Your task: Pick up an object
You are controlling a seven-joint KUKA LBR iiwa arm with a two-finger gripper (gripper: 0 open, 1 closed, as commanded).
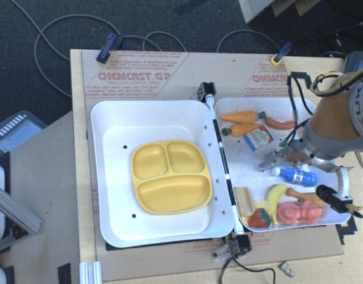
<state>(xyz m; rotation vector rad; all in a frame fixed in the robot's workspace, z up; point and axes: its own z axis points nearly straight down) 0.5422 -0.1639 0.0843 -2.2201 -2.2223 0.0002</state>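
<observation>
The right bin (pixel 248 169) holds the loose objects. Two orange carrots (pixel 240 118) lie at its far end beside a small blue and white packet (pixel 258 139) and a thin orange piece (pixel 280 123). A blue and white bottle (pixel 295 175) lies on its side mid-bin. At the near end sit a tan block (pixel 245 201), a banana (pixel 275 195), a strawberry (pixel 259 218) and a pink toy (pixel 297 212). My gripper (pixel 275 158) is low in the bin, just up-left of the bottle and near the packet. Nothing can be seen held in it.
The left bin (pixel 110 158) holds a yellow divided plate (pixel 169 176). The arm's orange and grey wrist (pixel 335 123) covers the right bin's right side. A black part (pixel 332 197) juts over the near right corner. Cables run along the bench's far edge.
</observation>
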